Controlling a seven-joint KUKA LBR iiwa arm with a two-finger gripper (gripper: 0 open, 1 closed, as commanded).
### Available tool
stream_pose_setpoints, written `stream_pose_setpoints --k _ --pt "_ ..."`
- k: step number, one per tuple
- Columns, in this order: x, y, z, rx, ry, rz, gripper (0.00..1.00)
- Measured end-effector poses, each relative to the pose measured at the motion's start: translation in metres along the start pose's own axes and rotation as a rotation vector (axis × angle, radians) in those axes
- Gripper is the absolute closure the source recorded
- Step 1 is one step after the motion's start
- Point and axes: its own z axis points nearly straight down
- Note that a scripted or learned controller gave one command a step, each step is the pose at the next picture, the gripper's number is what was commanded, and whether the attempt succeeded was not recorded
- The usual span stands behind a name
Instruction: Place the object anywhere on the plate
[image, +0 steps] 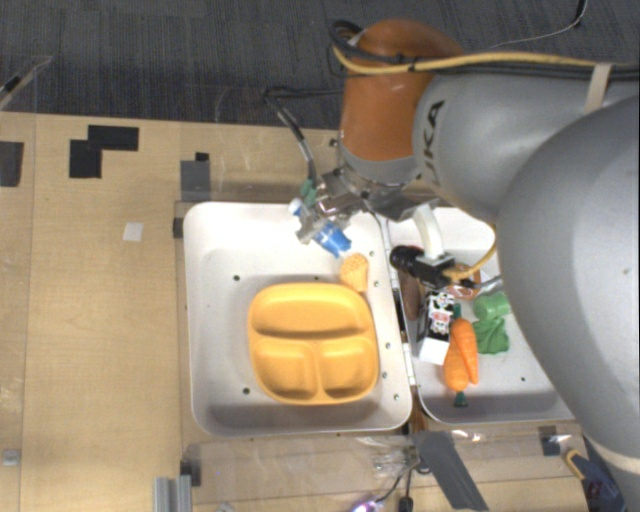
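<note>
Object: small orange-tan piece (354, 271) lying in the left bin (215, 300), just beyond the plate's far right corner
Plate: yellow, divided (313, 340), mid left bin
Pincer: (322, 225) above the bin's far edge; grip state unclear
Right bin: carrot (460, 355), green item (491, 322)

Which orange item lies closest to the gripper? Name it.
The small bread-like piece, just below the gripper and at the plate rim. The carrot lies in the other bin.
</note>
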Motion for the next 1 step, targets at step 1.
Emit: stream_pose_setpoints --k 1 --pt "0.0123 0.0404 0.004 -0.001 0.0 -0.325 1.0"
